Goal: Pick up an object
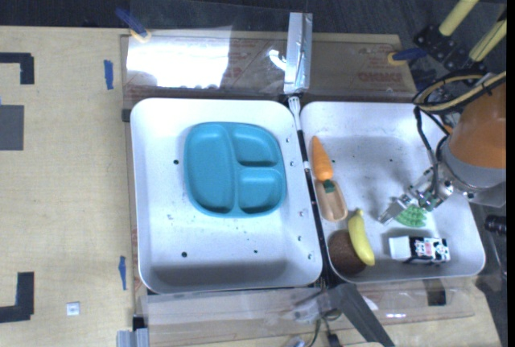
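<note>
Arm (pixel 483 152): I see a rounded grey body with a broad orange band.
Cables (pixel 438 96): black and yellow leads, looping beside the band.
Gripper (pixel 414 203): small silvery metal parts, too fine for me to detail.

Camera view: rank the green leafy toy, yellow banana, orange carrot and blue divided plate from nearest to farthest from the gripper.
1. Green leafy toy, right at the gripper.
2. Yellow banana, right bin, toward its left.
3. Orange carrot, right bin's left edge.
4. Blue divided plate, left bin.
</note>
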Robot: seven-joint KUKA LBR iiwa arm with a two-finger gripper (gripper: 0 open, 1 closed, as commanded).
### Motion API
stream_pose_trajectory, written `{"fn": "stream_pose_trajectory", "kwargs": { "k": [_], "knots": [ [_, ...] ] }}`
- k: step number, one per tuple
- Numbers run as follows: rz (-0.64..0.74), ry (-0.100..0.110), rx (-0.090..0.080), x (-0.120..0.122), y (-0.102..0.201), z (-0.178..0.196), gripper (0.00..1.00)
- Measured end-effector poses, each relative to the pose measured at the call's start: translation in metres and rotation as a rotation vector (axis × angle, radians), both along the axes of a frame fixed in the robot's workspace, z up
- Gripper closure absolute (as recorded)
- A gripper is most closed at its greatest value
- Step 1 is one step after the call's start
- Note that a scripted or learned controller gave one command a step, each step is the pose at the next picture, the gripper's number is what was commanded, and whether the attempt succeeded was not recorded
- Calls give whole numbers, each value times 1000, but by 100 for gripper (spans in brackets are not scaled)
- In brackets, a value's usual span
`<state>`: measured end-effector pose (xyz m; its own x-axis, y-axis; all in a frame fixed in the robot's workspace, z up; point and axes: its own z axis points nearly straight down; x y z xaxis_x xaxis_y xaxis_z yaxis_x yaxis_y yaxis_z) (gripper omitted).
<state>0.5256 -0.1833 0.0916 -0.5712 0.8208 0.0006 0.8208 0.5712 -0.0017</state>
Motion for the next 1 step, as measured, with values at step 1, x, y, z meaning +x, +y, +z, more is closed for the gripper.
{"fn": "stream_pose_trajectory", "kwargs": {
  "k": [1],
  "knots": [
    [-134,-9,0,41,21,52,0]
  ]
}}
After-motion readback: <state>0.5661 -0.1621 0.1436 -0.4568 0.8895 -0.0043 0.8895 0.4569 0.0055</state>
